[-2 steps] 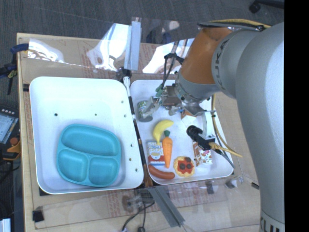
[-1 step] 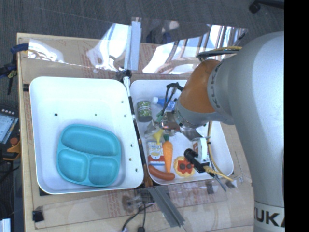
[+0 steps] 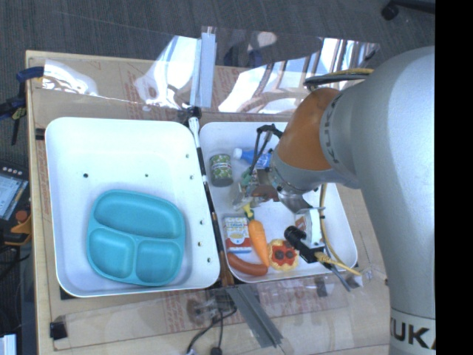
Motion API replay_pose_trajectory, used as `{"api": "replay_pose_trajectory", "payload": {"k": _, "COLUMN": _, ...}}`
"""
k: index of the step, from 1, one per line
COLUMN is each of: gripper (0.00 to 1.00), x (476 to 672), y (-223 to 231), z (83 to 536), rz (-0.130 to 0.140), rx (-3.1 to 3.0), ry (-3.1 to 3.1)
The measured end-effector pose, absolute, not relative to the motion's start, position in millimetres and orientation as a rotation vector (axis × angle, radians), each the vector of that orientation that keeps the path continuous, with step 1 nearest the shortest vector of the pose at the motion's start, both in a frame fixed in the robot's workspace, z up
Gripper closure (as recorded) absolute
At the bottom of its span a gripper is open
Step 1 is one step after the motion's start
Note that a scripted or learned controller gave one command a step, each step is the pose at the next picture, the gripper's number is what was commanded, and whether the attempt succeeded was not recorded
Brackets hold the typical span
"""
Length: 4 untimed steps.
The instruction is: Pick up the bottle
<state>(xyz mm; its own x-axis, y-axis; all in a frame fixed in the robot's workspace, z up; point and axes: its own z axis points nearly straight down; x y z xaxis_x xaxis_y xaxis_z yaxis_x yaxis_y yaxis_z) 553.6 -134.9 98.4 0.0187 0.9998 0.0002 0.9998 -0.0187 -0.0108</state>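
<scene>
The bottle [image 3: 250, 157] lies in the right bin [image 3: 344, 231] near its far edge; it is clear with a blue cap and a blue label, and the arm covers part of it. My gripper [image 3: 250, 189] hangs low in that bin, just in front of the bottle and beside a green-topped can [image 3: 220, 168]. The grey arm with its orange band [image 3: 310, 135] hides the bin's right half. I see nothing held in the gripper.
In front of the gripper lie a small carton [image 3: 236, 230], a carrot [image 3: 259, 244], a sausage [image 3: 246, 265] and a red and yellow toy [image 3: 282, 254]. The left bin [image 3: 74, 146] holds a teal divided plate [image 3: 137, 235].
</scene>
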Motion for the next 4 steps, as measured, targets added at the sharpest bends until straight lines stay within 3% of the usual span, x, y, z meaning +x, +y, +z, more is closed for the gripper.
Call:
{"api": "replay_pose_trajectory", "payload": {"k": 1, "gripper": 1.0, "x": 475.5, "y": -97.6, "z": 91.0, "rz": 0.003, "rx": -2.21, "ry": -2.227}}
{"api": "replay_pose_trajectory", "payload": {"k": 2, "gripper": 0.0, "x": 475.3, "y": -108.6, "z": 92.6, "rz": 0.016, "rx": -2.238, "ry": -2.224}}
{"api": "replay_pose_trajectory", "payload": {"k": 3, "gripper": 1.0, "x": 475.0, "y": -101.8, "z": 100.5, "rz": 0.012, "rx": -2.21, "ry": -2.228}}
{"api": "replay_pose_trajectory", "payload": {"k": 4, "gripper": 0.0, "x": 474.8, "y": -107.9, "z": 101.5, "rz": 0.02, "rx": -2.226, "ry": -2.226}}
